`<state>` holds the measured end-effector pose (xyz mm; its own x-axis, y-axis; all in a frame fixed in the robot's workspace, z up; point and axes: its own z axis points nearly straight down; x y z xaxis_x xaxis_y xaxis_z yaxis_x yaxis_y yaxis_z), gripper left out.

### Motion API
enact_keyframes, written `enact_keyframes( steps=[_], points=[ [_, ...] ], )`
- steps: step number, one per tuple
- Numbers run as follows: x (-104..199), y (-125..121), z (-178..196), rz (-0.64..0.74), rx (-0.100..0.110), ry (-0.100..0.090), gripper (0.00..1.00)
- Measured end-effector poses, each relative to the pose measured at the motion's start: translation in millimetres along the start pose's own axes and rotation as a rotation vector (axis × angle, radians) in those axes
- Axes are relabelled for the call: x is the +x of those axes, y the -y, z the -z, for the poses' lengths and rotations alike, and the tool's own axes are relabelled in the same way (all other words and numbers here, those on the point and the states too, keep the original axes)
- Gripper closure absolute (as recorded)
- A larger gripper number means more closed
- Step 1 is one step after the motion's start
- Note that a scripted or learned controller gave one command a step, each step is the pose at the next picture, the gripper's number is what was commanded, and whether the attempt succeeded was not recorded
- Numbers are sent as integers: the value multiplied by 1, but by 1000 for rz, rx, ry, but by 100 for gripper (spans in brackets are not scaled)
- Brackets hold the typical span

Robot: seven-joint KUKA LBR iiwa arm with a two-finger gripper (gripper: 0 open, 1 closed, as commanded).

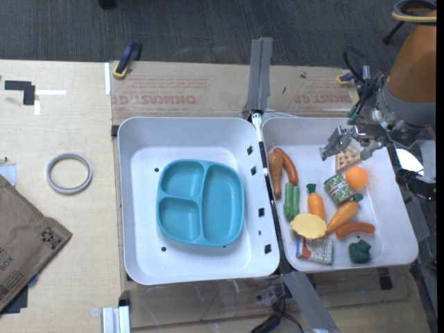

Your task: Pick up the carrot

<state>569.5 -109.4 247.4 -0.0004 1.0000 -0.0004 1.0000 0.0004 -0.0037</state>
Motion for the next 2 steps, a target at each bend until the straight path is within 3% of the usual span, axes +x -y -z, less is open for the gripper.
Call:
enact_keyframes(
  steps=[1, 2],
  points=[
    [-28, 47, -142, 95, -7, 2, 0],
    [-12, 74, -156, 417, -5, 1, 0]
  ],
)
